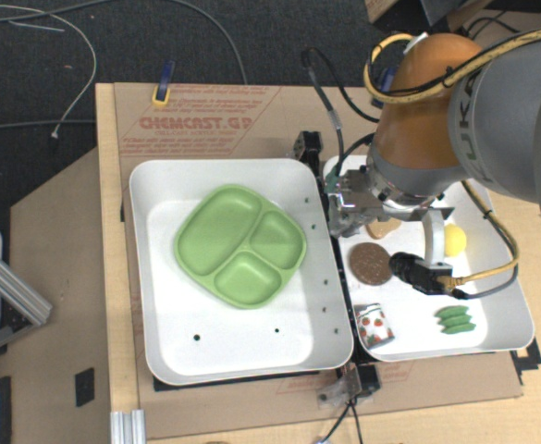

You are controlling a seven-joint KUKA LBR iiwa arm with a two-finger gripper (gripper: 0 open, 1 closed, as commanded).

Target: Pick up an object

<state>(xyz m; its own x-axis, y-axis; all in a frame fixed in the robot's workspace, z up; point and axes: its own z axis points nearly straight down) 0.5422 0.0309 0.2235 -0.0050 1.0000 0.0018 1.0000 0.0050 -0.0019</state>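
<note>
The grey arm (492,109) reaches in above and to the right of the brown disc (371,263), and its orange band covers much of what lies there. The left bin (242,345) sits to the left of the disc. The right bin (503,333) holds the disc near its left wall. A green divided plate (240,245) lies well to the left of the disc, in the middle of the left bin.

The gripper (358,203) hangs just above the disc, close to the wall between the bins. I cannot tell whether it is open or closed, and nothing can be seen held in it.

The likely picks are all in the right bin. The disc is flat and looks hard to get under. A small red-and-white packet (373,325) lies just below the disc, a yellow piece (455,240) to its right, and a green pod (455,319) below and to its right.

For a clean grasp, I judge it best to move away from the wall, centre over one item, and go straight down so the neighbouring items are not knocked.
</note>
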